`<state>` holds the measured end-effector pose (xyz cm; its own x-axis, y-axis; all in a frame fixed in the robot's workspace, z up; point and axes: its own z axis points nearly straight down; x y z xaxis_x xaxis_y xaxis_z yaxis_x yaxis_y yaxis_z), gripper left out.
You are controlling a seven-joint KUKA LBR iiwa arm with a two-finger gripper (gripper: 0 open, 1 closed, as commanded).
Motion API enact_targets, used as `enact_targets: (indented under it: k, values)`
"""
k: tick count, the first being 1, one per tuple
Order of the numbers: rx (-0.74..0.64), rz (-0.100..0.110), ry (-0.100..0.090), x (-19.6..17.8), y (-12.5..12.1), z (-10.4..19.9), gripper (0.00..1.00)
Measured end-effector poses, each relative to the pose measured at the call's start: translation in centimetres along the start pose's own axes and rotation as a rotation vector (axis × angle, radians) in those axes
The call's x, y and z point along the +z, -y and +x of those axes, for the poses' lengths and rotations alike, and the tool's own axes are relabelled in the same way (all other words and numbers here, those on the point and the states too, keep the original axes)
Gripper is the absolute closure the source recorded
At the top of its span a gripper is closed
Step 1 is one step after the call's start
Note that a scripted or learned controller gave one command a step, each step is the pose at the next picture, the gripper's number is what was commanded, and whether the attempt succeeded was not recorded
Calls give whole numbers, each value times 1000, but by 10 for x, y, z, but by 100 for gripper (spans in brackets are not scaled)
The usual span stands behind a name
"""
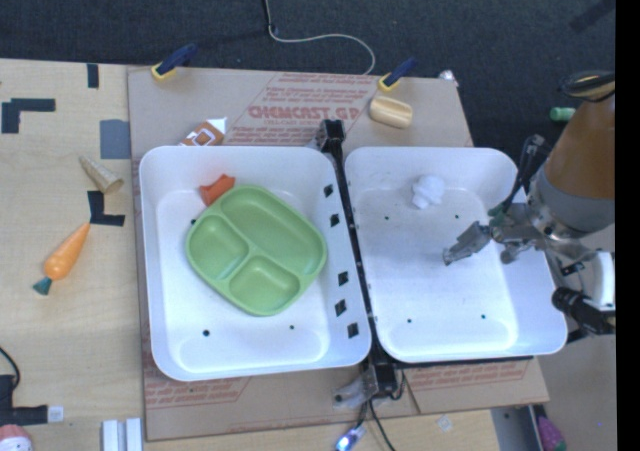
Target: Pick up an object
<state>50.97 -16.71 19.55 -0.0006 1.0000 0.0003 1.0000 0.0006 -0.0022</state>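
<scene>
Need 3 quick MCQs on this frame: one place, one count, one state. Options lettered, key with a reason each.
1. Where does the green divided plate lie?
A. left bin
B. right bin
C. on the cardboard

2. How many compartments does the plate have?
A. two
B. three
C. five

3. What state is the small white object in?
A. gripped and lifted
C. resting on the plate
B. lying loose in the right bin, apart from the gripper

Key: 1 A, it sits inside the left bin. 2 B, three hollows show. 3 B, it lies on the bin floor up and left of the gripper, untouched.
</scene>
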Motion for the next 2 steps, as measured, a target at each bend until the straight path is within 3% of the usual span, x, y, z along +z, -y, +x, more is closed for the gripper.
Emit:
enact_targets:
  k: [1,2]
  values:
    - [-6,-20,2,-295,2,77,0]
    - [-4,16,-1,-95,-2,138,0]
